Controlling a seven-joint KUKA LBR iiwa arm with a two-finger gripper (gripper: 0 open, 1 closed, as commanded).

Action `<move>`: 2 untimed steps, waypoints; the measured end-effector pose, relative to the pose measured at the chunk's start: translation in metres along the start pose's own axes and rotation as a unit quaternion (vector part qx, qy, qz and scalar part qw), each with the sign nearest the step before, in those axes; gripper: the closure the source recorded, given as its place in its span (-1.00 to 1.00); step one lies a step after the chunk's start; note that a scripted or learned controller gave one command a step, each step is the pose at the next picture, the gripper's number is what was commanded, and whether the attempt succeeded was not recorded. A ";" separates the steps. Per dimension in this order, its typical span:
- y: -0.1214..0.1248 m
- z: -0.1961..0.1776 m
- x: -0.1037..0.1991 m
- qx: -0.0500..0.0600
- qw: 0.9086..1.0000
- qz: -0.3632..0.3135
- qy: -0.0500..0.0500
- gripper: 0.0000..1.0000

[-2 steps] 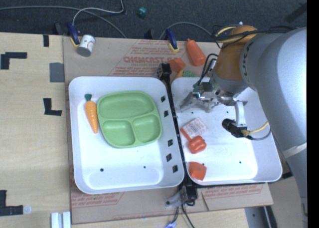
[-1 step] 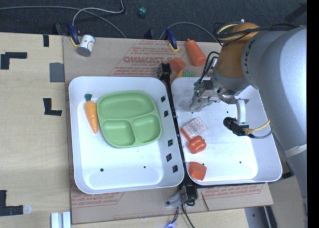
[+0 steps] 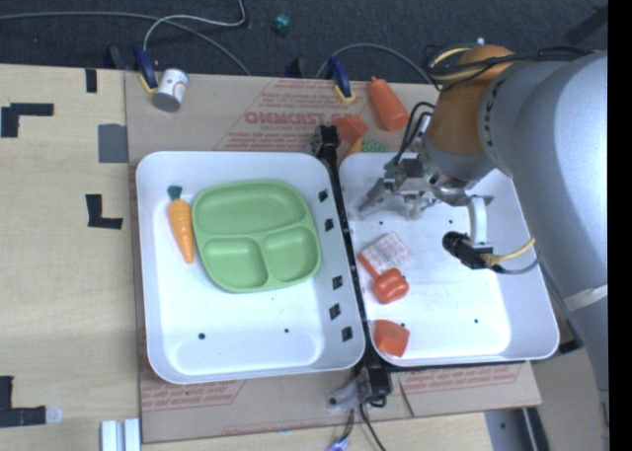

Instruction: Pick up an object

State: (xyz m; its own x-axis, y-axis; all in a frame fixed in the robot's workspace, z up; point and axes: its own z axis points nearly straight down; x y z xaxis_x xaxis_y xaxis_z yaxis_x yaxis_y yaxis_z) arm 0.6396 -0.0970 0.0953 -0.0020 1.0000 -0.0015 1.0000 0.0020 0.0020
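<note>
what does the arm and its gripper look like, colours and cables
The arm is bulky, rounded and light grey, with an orange band above the wrist. The gripper is small, metallic grey, with thin fingers. Yellow and black cables loop by the band, and a black connector with a yellowish cable hangs near the wrist.

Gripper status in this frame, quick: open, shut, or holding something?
Gripper: open, holding nothing, above the right bin, up from the orange toys.
</note>
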 end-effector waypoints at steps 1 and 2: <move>0.029 0.010 0.003 0.000 1.000 0.000 0.001 -1.00; 0.010 0.010 -0.001 0.000 1.000 0.000 0.000 -1.00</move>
State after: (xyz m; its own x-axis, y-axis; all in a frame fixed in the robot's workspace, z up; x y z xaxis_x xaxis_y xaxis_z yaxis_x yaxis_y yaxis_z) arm 0.6497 -0.0977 0.0857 -0.0014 1.0000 -0.0020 1.0000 0.0014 0.0017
